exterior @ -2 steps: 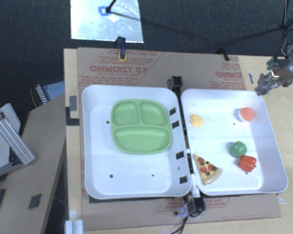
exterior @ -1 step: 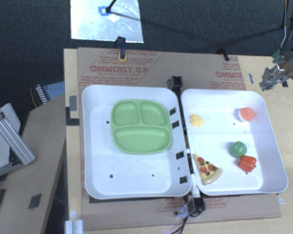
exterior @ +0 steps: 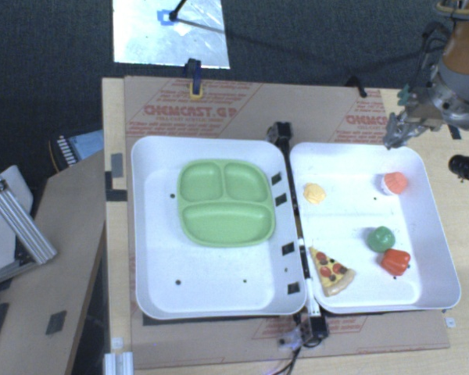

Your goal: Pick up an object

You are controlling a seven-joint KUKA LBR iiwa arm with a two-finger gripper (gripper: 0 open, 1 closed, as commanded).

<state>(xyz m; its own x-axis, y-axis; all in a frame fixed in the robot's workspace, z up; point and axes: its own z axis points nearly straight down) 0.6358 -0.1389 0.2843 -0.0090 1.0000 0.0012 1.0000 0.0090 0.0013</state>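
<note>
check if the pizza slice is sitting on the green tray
No, the pizza slice lies in the right bin, while the green tray sits in the left bin with nothing on it.

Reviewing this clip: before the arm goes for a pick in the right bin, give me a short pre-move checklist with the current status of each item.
1. Targets present in the right bin: ok. Yellow piece, pink-and-white piece, green ball, red pepper, pizza slice.
2. Gripper free of any object: ok, nothing seen between its fingers.
3. Gripper over a target: not ok, it sits at the bin's far right corner; the pink-and-white piece is closest.
4. Targets separated: not ok for green ball and red pepper, which touch; ok for the others.
5. Finger opening: cannot tell.
6. Green plate out of the way: ok, it lies in the left bin.
</note>
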